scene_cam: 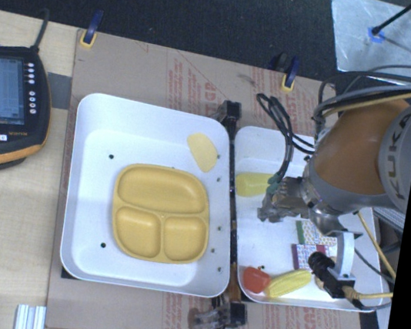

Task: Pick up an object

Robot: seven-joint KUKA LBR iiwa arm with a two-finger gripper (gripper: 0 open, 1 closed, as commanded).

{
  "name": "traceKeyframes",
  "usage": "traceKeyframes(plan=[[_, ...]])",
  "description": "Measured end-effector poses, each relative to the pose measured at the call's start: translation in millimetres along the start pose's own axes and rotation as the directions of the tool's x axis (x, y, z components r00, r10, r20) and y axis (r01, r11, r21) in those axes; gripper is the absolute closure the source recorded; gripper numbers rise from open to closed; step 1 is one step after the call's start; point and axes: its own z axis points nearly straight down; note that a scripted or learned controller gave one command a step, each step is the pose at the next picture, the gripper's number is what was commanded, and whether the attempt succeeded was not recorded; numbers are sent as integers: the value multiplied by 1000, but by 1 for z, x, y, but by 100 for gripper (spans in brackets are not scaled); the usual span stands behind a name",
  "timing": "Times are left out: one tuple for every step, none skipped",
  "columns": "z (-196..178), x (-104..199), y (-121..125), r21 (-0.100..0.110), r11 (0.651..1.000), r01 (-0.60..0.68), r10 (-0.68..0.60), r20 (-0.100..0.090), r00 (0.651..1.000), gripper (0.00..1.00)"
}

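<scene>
In the right bin (260,142), a pale yellow block (251,184) lies near the left wall, and the gripper (280,205) hangs just beside it, over the white floor of the bin. This block looks like the thing the arm is going for, but that is only a guess, since any object will do. The gripper is dark and partly hidden under the big grey and orange arm (360,150), so it is too hard to tell how its jaws stand, and nothing can be seen held in them.

Lower in the same bin sit a small red thing (255,278) and a yellow toy corn (288,283), touching each other at the front wall. A little patterned card or box (309,247) lies near them, under the arm's side.

The left bin (78,178) holds a yellow plate with three parts (161,212) in its middle. A flat pale yellow piece (202,151) leans by the top right wall.

What could go wrong? The block lies close to the wall, so the gripper may bump the wall or push the block away and not catch it. The block looks smooth, so it may slip out. The black cables (276,117) hang near too, and could snag.
</scene>
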Motion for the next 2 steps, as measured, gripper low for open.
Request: traceKeyframes(plan=[[-57, -56, 35, -5, 1000, -9, 9, 3, 1000, 100], [-33, -21, 49, 2, 1000, -3, 3, 0, 1000, 100]])
